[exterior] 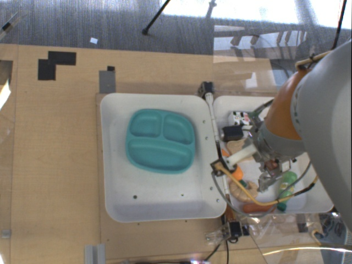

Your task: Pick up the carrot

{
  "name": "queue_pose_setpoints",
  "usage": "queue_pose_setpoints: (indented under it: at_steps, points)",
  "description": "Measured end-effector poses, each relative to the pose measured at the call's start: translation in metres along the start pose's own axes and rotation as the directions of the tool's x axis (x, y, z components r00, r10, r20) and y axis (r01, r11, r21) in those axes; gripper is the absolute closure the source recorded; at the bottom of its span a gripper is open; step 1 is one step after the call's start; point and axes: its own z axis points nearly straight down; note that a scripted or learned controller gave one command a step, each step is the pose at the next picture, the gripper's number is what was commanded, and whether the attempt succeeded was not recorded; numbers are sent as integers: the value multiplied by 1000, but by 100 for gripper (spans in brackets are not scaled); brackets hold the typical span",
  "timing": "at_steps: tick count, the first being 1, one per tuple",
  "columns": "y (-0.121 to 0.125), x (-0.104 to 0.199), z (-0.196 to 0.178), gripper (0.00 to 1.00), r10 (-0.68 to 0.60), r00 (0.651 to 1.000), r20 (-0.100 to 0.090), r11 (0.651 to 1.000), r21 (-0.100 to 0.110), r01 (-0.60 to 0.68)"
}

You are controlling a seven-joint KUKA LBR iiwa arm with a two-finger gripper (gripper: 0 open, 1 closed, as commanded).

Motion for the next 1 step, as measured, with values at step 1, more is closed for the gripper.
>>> queue_pose_setpoints:
  at_steps: [1]
  points:
    - [0,0,0,0,0,1000,0,1000,0,0]
